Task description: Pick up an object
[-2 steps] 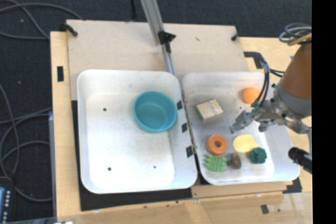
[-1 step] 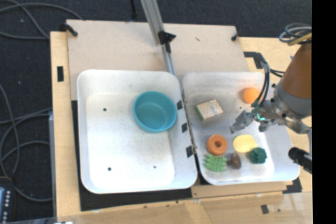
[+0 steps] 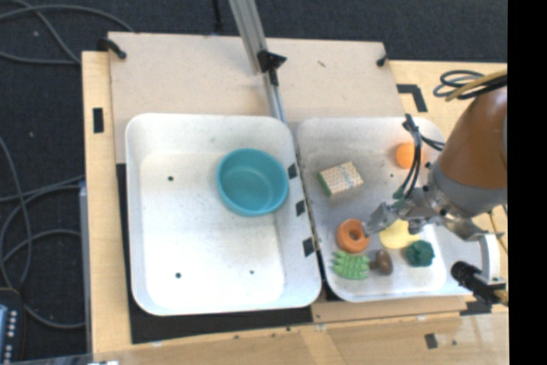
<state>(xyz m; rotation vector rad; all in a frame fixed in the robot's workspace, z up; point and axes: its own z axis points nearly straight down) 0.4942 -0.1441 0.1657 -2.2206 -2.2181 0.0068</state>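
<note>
The grey arm [image 3: 474,154] with its orange band reaches in from the right over the right bin [image 3: 329,145] on the worktop [image 3: 205,77], wrist bent down toward the bin's lower half. Its gripper [image 3: 382,220] sits low among the small things, just beside the orange ring [image 3: 352,236] and touching or nearly touching the yellow piece [image 3: 395,236]; how wide it stands I cannot tell. The left bin [image 3: 171,269] holds a blue bowl [image 3: 252,181], and the right bin also holds a checked block [image 3: 340,179], an orange ball [image 3: 404,155], a green leafy toy [image 3: 349,266], a dark green lump [image 3: 419,253] and a brown piece [image 3: 382,263].
</note>
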